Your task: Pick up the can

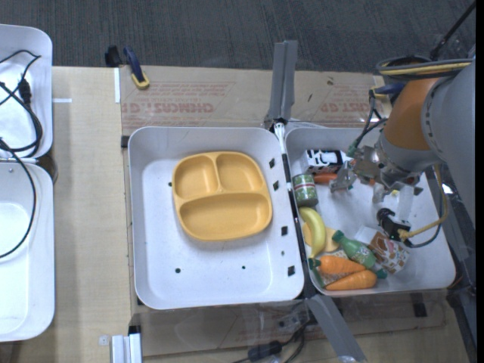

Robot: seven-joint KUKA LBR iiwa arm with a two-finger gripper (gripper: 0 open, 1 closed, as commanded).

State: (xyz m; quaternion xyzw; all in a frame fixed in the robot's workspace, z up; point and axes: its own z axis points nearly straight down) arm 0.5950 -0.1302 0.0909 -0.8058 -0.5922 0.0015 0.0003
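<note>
- Brown cardboard sheeting (227, 93) covers the bench beneath two shallow white bins set side by side, with dark carpet beyond the far edge.
- At left, the larger bin (151, 271) carries a yellow divided plate (221, 195), lying flat near the middle of its floor.
- At right, the smaller bin (435, 267) holds the clutter: a green-labelled can (305, 188) stands upright against the bin's left wall, just beside the divider between the bins.
- A banana (314, 229) lies directly in front of the can, near or touching its base; a green bottle (355, 249) and two carrots (344, 271) crowd the near-left corner, with a small printed packet (389, 254) beside them.
- A black-and-white package (327, 157) rests at the bin's far side, behind the can.
- The grey arm (454, 112) with its orange band reaches in from the right, its gripper (361, 176) hanging low over the middle of the right bin, apart from the can and to its right.
- Whether the gripper stands wide or narrow cannot be told from this angle; nothing is seen held in it.
</note>
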